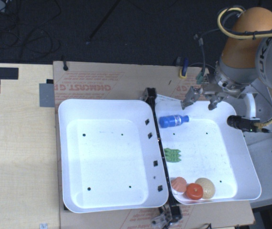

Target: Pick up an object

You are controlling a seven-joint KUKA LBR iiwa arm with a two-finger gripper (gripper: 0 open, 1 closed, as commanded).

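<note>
My gripper (200,102) hangs over the far edge of the right bin (231,156), its two grey fingers spread apart with nothing between them. A blue bottle (173,121) lies on its side at the bin's far left, a short way left of and below the gripper. A small green piece (172,155) rests by the bin's left wall. In the near left corner sit a pink round piece (178,183), a red round piece (194,191) and a tan round piece (205,187), packed together.
The left bin (106,154) lies beside the right one, with a black divider strip (157,147) between them. Both sit on a cardboard sheet (107,80) on the pale bench. The arm's orange band (250,27) rises at the upper right.
</note>
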